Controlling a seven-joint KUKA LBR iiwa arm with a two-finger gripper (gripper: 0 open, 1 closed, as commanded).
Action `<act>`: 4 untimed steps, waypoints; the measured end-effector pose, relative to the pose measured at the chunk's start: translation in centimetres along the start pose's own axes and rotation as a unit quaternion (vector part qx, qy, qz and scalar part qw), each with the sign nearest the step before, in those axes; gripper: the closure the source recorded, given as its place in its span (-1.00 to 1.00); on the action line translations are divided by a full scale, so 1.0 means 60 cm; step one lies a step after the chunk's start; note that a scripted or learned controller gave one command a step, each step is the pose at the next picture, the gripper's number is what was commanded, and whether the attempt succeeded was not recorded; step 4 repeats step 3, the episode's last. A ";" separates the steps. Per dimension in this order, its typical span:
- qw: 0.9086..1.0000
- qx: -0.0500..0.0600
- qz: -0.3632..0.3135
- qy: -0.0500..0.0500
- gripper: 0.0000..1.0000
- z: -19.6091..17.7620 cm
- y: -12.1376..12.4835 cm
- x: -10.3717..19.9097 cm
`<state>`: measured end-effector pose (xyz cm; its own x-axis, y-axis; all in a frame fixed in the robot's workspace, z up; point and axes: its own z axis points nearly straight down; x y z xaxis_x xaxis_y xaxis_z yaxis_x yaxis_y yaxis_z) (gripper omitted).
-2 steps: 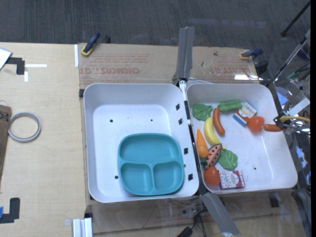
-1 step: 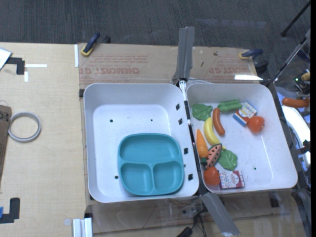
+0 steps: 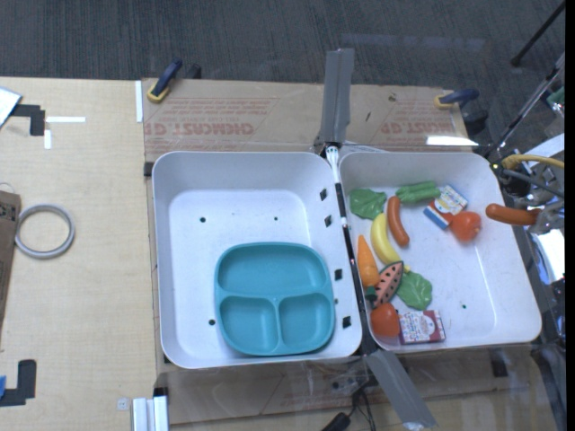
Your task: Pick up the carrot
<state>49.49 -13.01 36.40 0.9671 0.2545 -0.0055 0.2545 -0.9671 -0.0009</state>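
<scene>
Carrot (image 3: 367, 260): right bin (image 3: 503, 317), left wall, beside banana (image 3: 384, 238) | Left bin (image 3: 180, 241): teal tray (image 3: 272, 298) | Pincer state: cannot tell

carrot (image 3: 367, 261): orange, tapered, no greens visible. Lies flat, right of frame center, running roughly top to bottom, narrow tip up, wide end toward the lower part of the frame.

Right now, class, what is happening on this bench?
Nothing is being handled yet. The carrot lies against the left wall of the right bin, among other toy foods such as a banana and a tomato. The left bin holds a teal divided tray. The carrot is not yet picked up.
</scene>
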 end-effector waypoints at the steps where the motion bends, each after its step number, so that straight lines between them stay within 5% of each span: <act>1: 1.000 0.000 0.026 0.000 1.00 -0.011 -0.079 -0.008; 3: 1.000 -0.001 0.029 0.002 1.00 0.005 -0.179 0.019; 4: 1.000 -0.001 0.029 0.002 1.00 0.005 -0.179 0.019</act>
